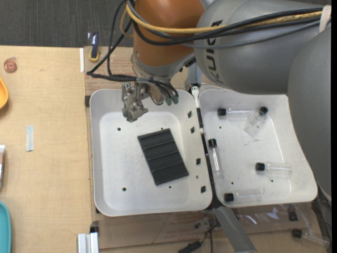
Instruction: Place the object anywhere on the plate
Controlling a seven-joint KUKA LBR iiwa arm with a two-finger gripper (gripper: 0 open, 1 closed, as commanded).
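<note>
counter [47, 141]: two white bins
left bin [108, 194]: one black ribbed plate [162, 156]
right bin [295, 157]: four clear tubes
tool [133, 111]: 11 o'clock of plate, finger state can't tell

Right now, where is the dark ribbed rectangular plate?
The dark ribbed rectangular plate lies tilted in the middle of the left white bin, below the gripper.

A dark ribbed block [162, 156] is seen in a white bin [105, 194]; clear black-capped tubes [274, 167] are seen in the other white bin [300, 188].
</note>
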